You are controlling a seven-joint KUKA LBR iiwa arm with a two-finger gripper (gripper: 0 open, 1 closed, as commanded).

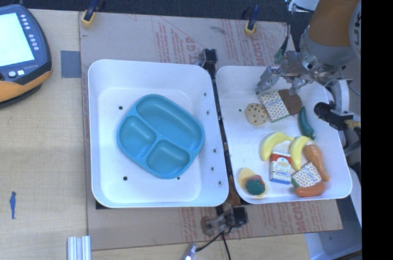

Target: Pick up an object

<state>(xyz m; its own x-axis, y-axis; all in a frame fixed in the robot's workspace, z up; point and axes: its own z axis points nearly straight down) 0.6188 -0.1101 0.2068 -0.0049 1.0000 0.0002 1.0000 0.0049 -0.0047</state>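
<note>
My gripper (280, 84) hangs over the back of the right bin (236, 93), open, with nothing between its fingers. Just below it lie a checkered wafer (274, 106) and a brown slab (291, 102). A round cookie (255, 114) sits to their left and a green pepper (305, 123) to their right. Nearer the front are two yellow bananas (274, 143) (299, 150), a carrot (316, 161), a small carton (280, 168), a checkered block (306, 176), a red sausage (309, 190) and a yellow-green fruit (252, 183).
The left bin (101, 130) holds a blue divided plate (160, 136). A handheld control pendant (18, 50) rests at the bench's far left. Clamps (91, 10) (250, 19) grip the cardboard's back edge. The arm (334, 13) stands over the right bin's back right corner.
</note>
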